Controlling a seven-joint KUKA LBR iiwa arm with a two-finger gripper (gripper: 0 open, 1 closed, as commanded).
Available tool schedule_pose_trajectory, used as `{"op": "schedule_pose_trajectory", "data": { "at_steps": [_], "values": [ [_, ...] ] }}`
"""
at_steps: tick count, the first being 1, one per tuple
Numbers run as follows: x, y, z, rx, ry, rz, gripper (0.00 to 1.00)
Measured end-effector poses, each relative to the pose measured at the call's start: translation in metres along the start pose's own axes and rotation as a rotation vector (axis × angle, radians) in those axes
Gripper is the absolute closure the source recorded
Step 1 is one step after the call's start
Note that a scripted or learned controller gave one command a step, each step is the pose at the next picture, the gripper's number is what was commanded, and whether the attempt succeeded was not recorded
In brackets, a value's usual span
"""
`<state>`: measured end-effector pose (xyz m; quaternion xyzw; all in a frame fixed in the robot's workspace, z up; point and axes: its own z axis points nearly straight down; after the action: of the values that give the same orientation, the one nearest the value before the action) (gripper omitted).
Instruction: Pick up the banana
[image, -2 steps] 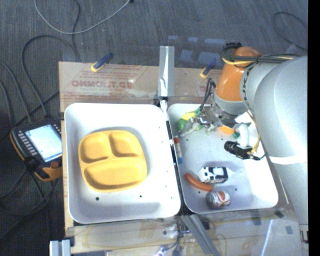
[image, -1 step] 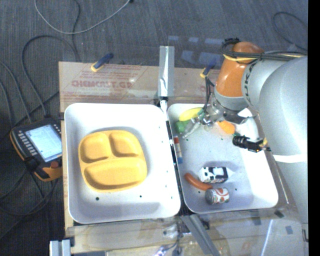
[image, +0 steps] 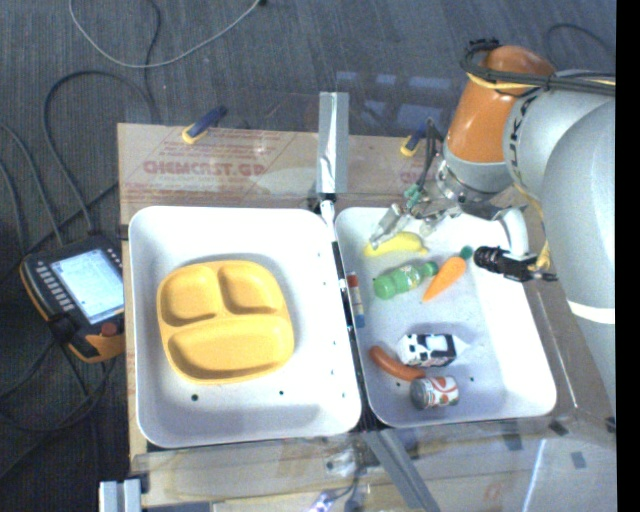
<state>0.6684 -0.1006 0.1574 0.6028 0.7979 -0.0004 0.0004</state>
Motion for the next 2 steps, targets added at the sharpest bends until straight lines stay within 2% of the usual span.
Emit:
{"op": "schedule_pose_trajectory", "data": {
  "at_steps": [1, 2],
  "values": [
    [-0.0132, -0.0034, 0.0690, 0.003, -0.002, -0.076, 0.00],
    [-0.0130, -0.0057, 0.0620, 0.014, -0.001, -0.078, 1.00]
  ]
}}
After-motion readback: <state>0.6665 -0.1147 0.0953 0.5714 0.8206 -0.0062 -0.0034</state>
